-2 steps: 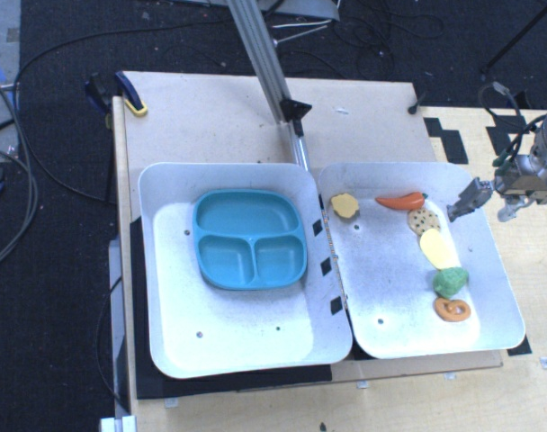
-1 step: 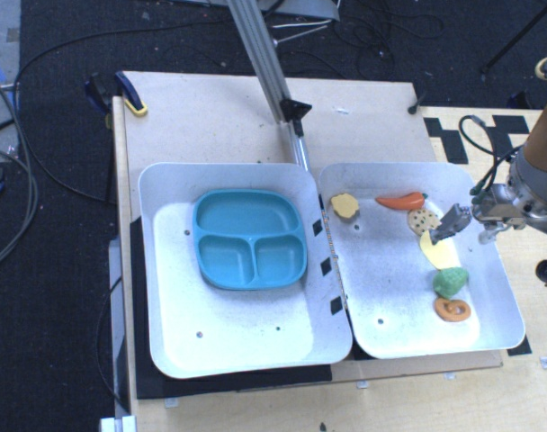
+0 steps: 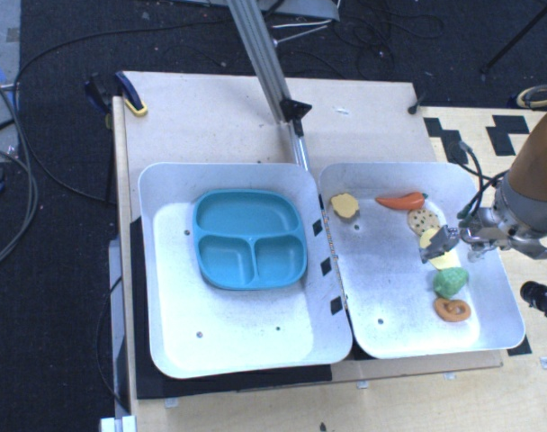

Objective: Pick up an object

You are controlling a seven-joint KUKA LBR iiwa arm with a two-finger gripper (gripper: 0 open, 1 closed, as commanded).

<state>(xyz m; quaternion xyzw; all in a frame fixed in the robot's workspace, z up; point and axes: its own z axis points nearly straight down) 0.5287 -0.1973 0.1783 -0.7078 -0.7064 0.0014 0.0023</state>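
The right bin holds several small toys. A yellow round piece lies at its far left and an orange carrot near the far rim. Along the right side sit a spotted biscuit, a pale yellow piece, a green lump and an orange ring. My gripper reaches in from the right and hangs just above the pale yellow piece, between the biscuit and the green lump. Its fingers stand apart, open, with nothing seen held between them.
In the left bin lies a blue divided tray. A slanted metal pole crosses the bench from the top to the gap between the bins. Bare bin floor spreads across the middle and front of the right bin.
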